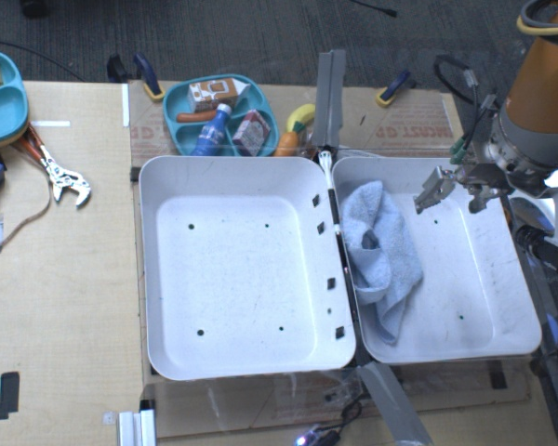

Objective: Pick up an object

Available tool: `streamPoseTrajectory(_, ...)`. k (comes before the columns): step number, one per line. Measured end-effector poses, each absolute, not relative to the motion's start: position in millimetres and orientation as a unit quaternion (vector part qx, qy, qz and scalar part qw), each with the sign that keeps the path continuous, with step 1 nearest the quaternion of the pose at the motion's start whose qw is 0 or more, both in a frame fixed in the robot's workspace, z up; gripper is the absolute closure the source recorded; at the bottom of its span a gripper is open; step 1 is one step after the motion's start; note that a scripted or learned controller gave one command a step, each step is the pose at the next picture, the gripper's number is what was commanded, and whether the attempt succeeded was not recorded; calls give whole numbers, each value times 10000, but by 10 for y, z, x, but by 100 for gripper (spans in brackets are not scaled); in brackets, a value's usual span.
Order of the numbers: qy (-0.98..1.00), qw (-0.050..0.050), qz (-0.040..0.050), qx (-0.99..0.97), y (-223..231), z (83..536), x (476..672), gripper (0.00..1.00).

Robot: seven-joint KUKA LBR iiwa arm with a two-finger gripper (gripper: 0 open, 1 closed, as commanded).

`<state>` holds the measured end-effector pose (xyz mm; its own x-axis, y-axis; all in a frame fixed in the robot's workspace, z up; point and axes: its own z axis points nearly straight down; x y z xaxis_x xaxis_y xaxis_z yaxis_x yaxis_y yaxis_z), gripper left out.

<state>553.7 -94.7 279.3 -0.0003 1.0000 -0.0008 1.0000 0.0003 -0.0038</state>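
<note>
The bench (65, 295) carries two shallow white bins set edge to edge. The left bin (167, 277) holds nothing to grasp. The right bin (484, 295) holds the single candidate for the task: a light blue cloth (383, 254), crumpled and bunched against the bin's left wall, just beside the divider between the bins. Its heaped folds stand proud of the floor, which should offer a pinch point.

The arm (544, 82) enters from the right, its orange band above the grey wrist, and hangs over the upper right part of the right bin. The gripper (454, 191) sits raised above the bin floor, its fingers spread apart with nothing between them. It stands to the right of the cloth and apart from it. The pick is judged not yet begun; the gripper would need to travel left and descend onto a fold.

Behind the bins a teal tray (181, 124) keeps small items together: a blue bottle (210, 130), a box and a packet. A yellow item (300, 117) lies just beside it. A wrench (60, 179) rests on the bench at far left, well apart from the work area.

Risk noted: a cloth pressed against a wall may slip from the fingers.
</note>
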Motion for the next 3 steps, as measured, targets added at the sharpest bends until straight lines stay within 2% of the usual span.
streamPoseTrajectory(1,-7020,16,21,-7121,-503,1892,5904,0)
streamPoseTrajectory(2,-6606,-2,18,-7507,-473,3211,5773,0)
streamPoseTrajectory(3,-6597,17,28,-7515,-499,1902,6248,0)
